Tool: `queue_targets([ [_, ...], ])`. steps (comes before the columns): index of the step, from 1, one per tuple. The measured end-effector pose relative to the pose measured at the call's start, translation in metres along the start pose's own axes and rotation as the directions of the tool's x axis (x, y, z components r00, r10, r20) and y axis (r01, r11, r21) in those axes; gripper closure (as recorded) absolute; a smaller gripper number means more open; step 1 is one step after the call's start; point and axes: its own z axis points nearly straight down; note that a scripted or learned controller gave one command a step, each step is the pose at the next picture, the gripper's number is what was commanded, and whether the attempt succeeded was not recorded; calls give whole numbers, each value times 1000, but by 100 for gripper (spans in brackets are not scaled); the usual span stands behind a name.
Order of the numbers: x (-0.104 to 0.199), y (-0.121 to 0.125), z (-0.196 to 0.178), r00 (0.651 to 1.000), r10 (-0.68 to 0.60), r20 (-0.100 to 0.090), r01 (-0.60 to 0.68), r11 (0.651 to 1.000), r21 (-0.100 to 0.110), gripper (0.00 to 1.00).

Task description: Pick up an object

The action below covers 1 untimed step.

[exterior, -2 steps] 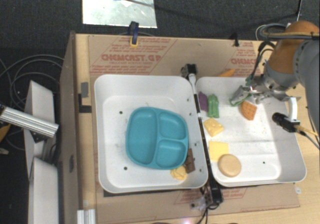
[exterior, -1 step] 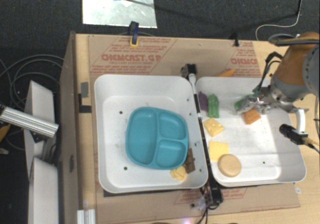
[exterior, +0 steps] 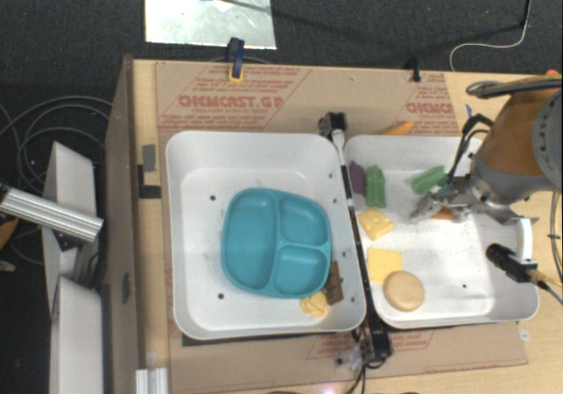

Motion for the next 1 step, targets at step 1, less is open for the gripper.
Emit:
queue_targets([
  [1, -24, 93, -106, 1000, -6, 8, 7, 1000, -22, 0],
])
